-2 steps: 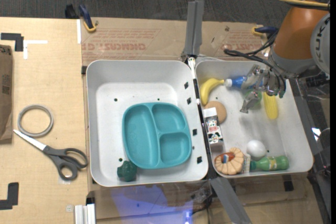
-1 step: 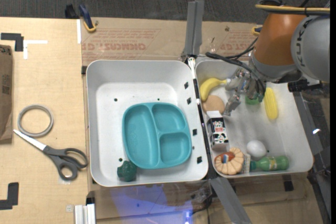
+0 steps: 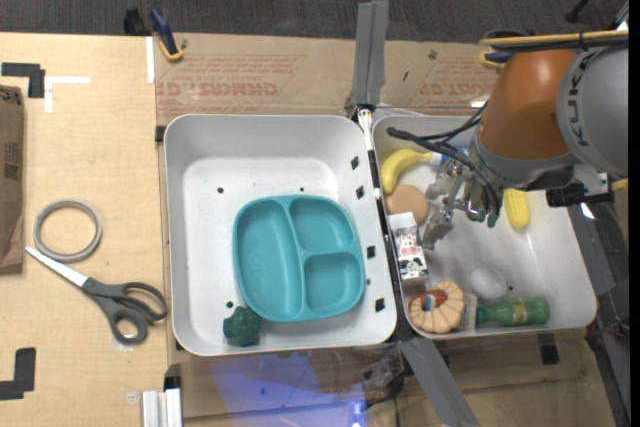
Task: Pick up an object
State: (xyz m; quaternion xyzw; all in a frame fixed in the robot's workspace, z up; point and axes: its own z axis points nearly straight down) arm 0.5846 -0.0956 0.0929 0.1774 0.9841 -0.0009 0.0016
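On the far left of the worktop (image 3: 90, 145) lay a roll of tape (image 3: 67, 229) and, just below it, a pair of scissors (image 3: 105, 293). The left bin (image 3: 190, 165) carried a teal divided plate (image 3: 299, 257) near its middle, with a small dark green object (image 3: 241, 326) touching the plate's lower left corner.

The right bin (image 3: 575, 265) held the likely candidates for the pick. A banana (image 3: 396, 167) lay at the upper left, with a tan rounded item (image 3: 405, 203) just below it and a small printed box (image 3: 408, 253) lower along the dividing wall. At the bottom sat a round orange-and-white item (image 3: 438, 306) beside a green bottle (image 3: 512, 312) lying on its side; a yellow item (image 3: 516, 208) lay further right.

The tan rounded item looked nearest the tool and seemed light, smooth and perhaps slightly soft, so I judged it best taken across its widest part with modest pressure; its curve could let it slip out. The box would be stiffer and easier to pinch on its flat faces.

The gripper (image 3: 452, 210) hung low over the right bin's upper half, just right of the tan item. Nothing was visible between the jaws, and whether they stood apart or together could not be told from this slant.
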